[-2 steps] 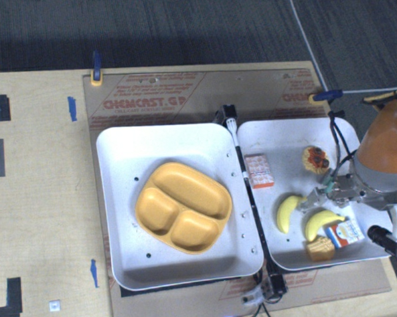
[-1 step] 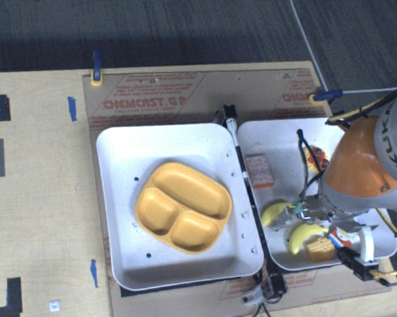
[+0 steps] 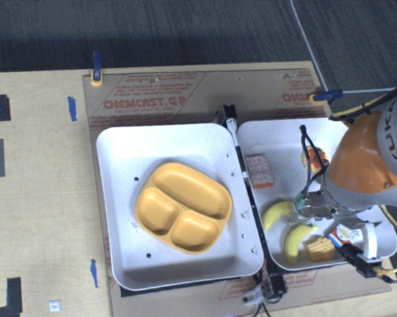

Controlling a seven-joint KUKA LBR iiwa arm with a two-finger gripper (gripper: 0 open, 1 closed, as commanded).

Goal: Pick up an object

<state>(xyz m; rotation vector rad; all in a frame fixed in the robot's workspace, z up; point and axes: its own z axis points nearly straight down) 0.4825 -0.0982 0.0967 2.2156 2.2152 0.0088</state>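
In the right bin (image 3: 277,135) lie two yellow bananas, one (image 3: 276,215) near the bin's left wall and one (image 3: 295,242) at its front. A tan bread-like piece (image 3: 319,248) rests against the front banana. A white packet with red and blue print (image 3: 356,237) lies to the right of it. A small pink-and-white box (image 3: 259,170) sits near the back left. An orange item (image 3: 314,157) shows behind the arm. My gripper (image 3: 312,206) hangs low over the bin, just right of the upper banana and above the front one.
The left bin (image 3: 111,148) holds a large yellow divided plate (image 3: 181,206). The grey arm with its orange band (image 3: 363,161) covers the right bin's right half. Cables run along it. Cardboard (image 3: 181,95) lies under both bins.
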